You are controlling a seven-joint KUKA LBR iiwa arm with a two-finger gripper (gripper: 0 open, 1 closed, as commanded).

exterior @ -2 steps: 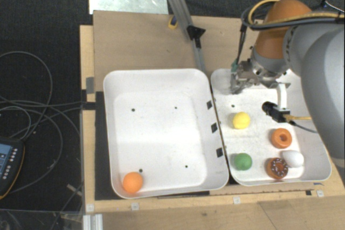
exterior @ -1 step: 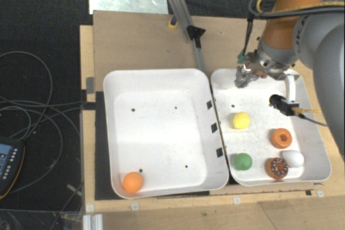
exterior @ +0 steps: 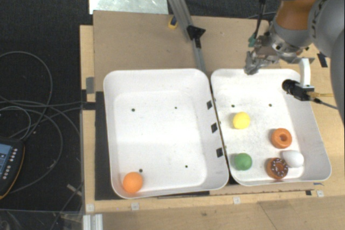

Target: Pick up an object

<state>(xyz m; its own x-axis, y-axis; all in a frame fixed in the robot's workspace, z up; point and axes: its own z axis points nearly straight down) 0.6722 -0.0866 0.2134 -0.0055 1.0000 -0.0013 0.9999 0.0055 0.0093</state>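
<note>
My gripper point(exterior: 252, 67) hangs over the far rim of the right bin point(exterior: 259, 83), with nothing visible between its fingers. Below it in that bin lie a yellow ball point(exterior: 241, 120), an orange ring-shaped donut point(exterior: 281, 138), a green ball point(exterior: 242, 161), a brown sprinkled donut point(exterior: 277, 168) and a white egg-like piece point(exterior: 293, 159). The yellow ball is the nearest of them to the gripper, well apart toward the front. An orange ball point(exterior: 132, 182) rests in the front left corner of the left bin point(exterior: 156, 83).
A slanted grey pole point(exterior: 178, 0) crosses the bench behind the bins and ends near the gap between them. Black clips point(exterior: 214, 126) sit along the seam between the bins. Cables lie on the floor at the left.
</note>
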